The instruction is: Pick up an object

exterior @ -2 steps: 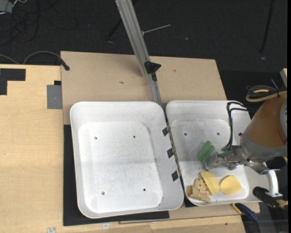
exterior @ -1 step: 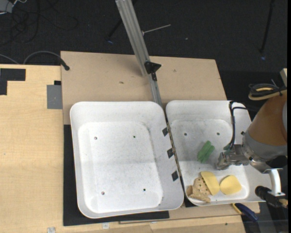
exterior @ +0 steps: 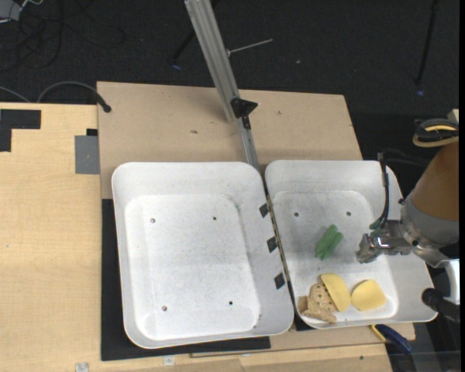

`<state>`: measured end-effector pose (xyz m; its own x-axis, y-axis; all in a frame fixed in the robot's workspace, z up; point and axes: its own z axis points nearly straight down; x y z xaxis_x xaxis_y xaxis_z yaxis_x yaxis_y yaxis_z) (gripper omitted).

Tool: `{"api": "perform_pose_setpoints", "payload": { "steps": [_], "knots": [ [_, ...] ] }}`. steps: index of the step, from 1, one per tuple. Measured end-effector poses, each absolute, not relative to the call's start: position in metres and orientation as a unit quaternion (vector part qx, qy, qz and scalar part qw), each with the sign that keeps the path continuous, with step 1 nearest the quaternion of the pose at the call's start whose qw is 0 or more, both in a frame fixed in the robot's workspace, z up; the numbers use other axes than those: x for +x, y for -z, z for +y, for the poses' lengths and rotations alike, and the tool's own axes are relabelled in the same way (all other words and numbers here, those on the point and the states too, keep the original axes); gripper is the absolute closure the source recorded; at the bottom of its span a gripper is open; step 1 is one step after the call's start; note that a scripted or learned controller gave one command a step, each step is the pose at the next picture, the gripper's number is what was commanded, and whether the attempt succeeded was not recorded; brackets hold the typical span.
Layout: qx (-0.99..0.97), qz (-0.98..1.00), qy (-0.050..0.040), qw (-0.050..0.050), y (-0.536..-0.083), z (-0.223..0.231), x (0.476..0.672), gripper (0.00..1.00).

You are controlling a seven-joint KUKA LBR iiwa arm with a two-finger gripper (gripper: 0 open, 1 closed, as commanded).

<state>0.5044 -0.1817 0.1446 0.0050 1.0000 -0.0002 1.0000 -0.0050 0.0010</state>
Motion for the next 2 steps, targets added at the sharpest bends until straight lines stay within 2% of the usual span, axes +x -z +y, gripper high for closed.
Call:
{"api": "perform_pose_setpoints", "payload": {
  "steps": [1, 2],
  "knots": [
    [0.707, 0.707, -0.0006, 0.001, -0.2, -0.182, 0.495, 1.0],
    [0.707, 0.708, -0.0008, 0.002, -0.252, -0.183, 0.496, 1.0]
  ]
}}
